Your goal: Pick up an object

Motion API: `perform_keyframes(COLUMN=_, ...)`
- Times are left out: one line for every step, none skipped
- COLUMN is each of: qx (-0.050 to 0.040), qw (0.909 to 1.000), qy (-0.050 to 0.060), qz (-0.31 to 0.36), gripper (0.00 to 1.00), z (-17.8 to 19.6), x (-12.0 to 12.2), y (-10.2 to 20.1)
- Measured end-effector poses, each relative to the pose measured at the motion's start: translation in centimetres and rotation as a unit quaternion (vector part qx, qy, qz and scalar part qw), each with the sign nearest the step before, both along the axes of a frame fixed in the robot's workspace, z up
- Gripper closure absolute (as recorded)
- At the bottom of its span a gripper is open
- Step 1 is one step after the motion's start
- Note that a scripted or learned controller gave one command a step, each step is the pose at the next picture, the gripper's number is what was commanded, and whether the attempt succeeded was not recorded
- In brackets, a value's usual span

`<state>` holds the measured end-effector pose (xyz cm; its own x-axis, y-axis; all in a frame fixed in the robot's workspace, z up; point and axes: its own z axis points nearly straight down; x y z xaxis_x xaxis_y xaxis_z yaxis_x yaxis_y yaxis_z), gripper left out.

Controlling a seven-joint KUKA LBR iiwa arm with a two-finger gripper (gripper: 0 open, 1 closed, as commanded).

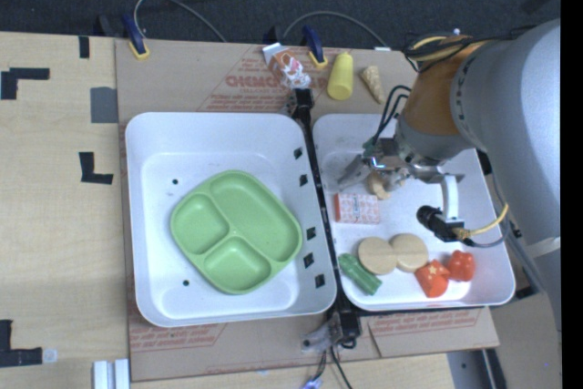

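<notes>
two round biscuits (393, 253), two tomatoes (445, 273), one green plate (236, 230); end effector (381, 179) reaches into right bin (487, 291), grip unreadable.

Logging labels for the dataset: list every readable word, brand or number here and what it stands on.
Red print on the cardboard sheet behind the bins: too blurred and partly hidden to read.
Red and white packet in the right bin: print too small to read.
Small carton on the cardboard: markings too blurred to read.
Nothing legible.
</notes>
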<state>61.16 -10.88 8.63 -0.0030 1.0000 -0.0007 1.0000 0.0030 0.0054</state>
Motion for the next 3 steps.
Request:
perform_keyframes(qx=0.0, qw=1.0, qy=0.001, qz=-0.001, gripper=0.0, z=-0.1, x=2.6, y=1.5)
perform_keyframes(qx=-0.0008, qw=1.0, qy=0.002, qz=0.0, gripper=1.0, z=0.9, x=2.6, y=1.5)
perform_keyframes(qx=0.001, qw=1.0, qy=0.003, qz=0.0, gripper=1.0, z=9.8, x=-3.6, y=9.0)
